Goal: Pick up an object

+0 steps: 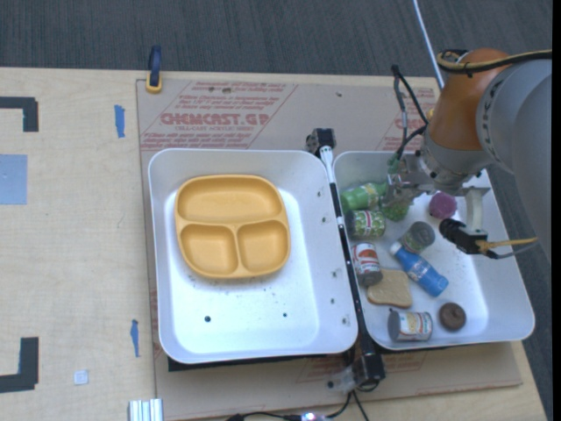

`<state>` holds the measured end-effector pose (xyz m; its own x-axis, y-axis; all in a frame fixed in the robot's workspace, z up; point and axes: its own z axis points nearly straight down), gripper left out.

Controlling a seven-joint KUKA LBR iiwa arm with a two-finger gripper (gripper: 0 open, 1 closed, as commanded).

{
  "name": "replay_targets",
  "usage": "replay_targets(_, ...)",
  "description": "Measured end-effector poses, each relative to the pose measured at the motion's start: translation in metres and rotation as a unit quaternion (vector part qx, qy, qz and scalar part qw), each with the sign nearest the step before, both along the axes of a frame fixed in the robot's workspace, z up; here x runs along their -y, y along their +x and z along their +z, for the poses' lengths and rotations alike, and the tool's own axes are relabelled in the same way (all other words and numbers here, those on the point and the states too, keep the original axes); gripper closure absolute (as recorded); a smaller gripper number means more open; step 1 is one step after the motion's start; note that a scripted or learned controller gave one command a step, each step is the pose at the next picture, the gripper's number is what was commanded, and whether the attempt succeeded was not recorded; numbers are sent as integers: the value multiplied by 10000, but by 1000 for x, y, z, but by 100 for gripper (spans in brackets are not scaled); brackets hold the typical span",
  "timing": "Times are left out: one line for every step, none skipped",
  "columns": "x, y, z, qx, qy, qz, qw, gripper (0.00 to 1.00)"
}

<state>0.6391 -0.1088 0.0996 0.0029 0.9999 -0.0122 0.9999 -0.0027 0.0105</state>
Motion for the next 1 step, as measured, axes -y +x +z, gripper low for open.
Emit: replay_targets(-55, 28, 87, -33, 62, 25, 10000, 100)
